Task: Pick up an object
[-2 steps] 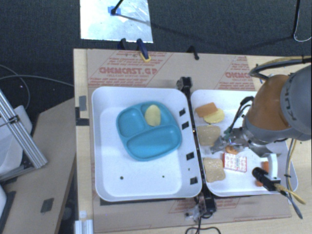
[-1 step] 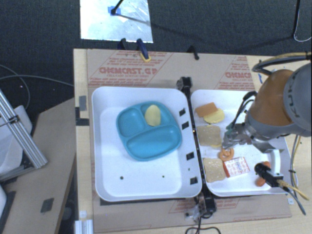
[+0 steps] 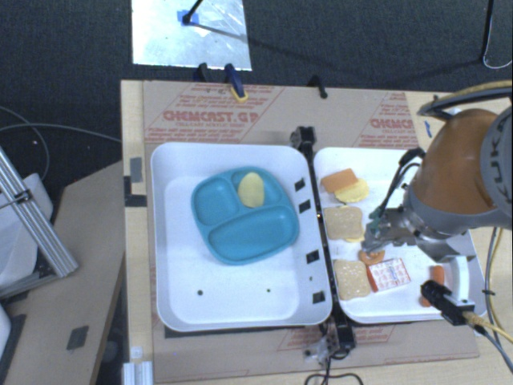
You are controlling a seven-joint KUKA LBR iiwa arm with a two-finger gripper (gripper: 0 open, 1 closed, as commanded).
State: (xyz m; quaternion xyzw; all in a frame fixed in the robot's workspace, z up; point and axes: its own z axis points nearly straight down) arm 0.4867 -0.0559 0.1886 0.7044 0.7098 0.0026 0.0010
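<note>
The gripper (image 3: 373, 240) hung low in the right bin (image 3: 377, 157) over an orange piece (image 3: 371, 257); whether its fingers were apart or together, I cannot tell.

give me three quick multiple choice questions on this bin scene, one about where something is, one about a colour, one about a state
1. Where is the yellow item on the plate?
A. small upper-right compartment
B. large lower compartment
C. off the plate, on the bin floor

2. What colour is the plate?
A. red
B. blue
C. green

3. Where does the end effector stand?
A. above the left bin
B. outside both bins
C. low over the food pieces in the right bin

Answers: 1 A, it sits in the upper-right section. 2 B, the plate is plainly blue. 3 C, it hangs by the bread slice.
</note>
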